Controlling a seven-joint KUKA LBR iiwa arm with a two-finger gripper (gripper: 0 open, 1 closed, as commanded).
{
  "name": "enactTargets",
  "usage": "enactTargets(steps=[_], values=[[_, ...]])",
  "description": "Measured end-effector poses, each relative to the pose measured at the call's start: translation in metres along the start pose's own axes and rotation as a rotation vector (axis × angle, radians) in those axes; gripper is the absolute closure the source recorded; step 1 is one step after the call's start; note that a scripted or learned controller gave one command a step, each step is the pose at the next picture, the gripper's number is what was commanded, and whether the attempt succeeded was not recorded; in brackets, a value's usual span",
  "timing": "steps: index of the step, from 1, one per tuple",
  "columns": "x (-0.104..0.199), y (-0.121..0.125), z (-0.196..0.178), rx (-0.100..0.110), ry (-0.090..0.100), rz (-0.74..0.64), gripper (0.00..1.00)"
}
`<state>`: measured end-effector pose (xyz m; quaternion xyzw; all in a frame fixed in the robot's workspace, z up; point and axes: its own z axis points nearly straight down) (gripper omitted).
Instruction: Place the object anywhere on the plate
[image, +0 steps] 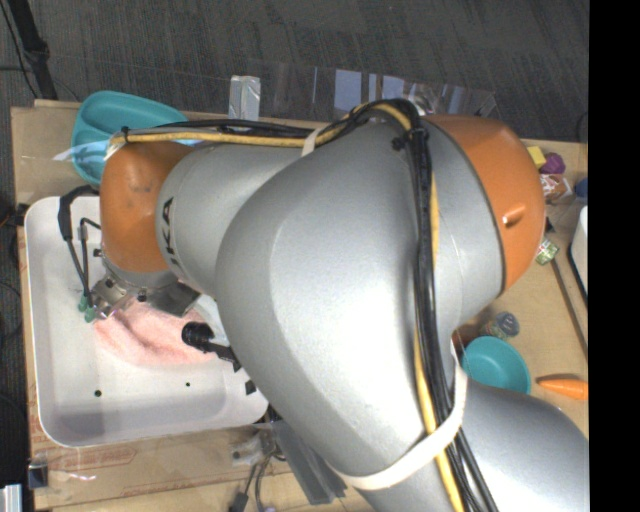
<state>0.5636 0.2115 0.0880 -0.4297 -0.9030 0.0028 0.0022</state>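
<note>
A pale pink plate (140, 338) lies on the floor of the left white bin (60, 400), partly covered by the arm. My gripper (103, 300) hangs low over the plate's left edge, below the orange band (135, 210). A small green bit (90, 313) shows at the gripper's tip; I cannot tell what it is or whether it is held. The bulk of the grey arm (340, 300) hides the right bin and most of the bench.
A teal bowl (115, 112) sits behind the left bin. To the right of the arm are a smaller teal bowl (497, 363), an orange object (565, 385), a small grey cap (506, 324) and some small toys (552, 170).
</note>
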Motion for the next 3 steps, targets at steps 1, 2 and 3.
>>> enactTargets(steps=[1,2,3], values=[[-0.012,-0.007,-0.074,-0.005,-0.002,-0.231,1.00],[-0.052,-0.065,-0.048,-0.001,0.000,-0.078,1.00],[0.025,-0.079,0.000,-0.002,0.000,-0.177,1.00]])
